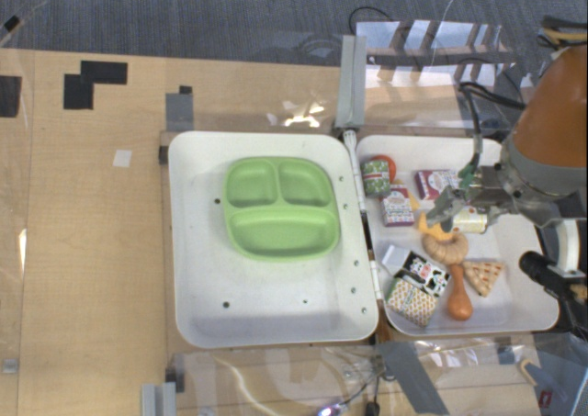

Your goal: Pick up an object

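Right bin (528, 318), near edge: a patterned carton (411, 302) at the near left corner, a black-and-white carton (424, 272) just behind it, an orange drumstick (458, 295) beside these and a pizza slice (483, 275) to its right. Mid-bin: a doughnut (445, 246) touching the drumstick's far end. The gripper (457, 208) hangs over the doughnut, above a yellow-and-white item (470, 220); jaws state cannot be told. Far part: a small box (397, 206), a red can (378, 174), a red-and-white packet (432, 184). Left bin (197, 313): a green tray (278, 207) at centre.
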`<control>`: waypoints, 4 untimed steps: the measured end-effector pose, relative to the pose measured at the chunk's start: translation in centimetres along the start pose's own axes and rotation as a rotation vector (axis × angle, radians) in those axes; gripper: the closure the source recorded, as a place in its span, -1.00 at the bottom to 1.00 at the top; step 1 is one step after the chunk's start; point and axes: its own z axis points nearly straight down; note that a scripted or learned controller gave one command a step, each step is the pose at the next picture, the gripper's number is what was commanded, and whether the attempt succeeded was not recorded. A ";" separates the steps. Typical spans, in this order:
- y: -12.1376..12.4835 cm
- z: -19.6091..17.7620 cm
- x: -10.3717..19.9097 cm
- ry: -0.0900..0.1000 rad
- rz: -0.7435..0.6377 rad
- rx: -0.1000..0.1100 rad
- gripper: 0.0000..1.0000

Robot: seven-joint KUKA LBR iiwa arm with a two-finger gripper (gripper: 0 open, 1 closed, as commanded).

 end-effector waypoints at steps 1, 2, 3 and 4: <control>-2.5 0.4 4.4 0.000 -0.256 0.000 -1.00; 8.3 5.2 1.3 0.000 -0.236 0.000 -1.00; 8.5 4.0 1.4 0.000 -0.239 -0.007 1.00; 12.5 -5.4 6.1 -0.001 -0.267 -0.007 1.00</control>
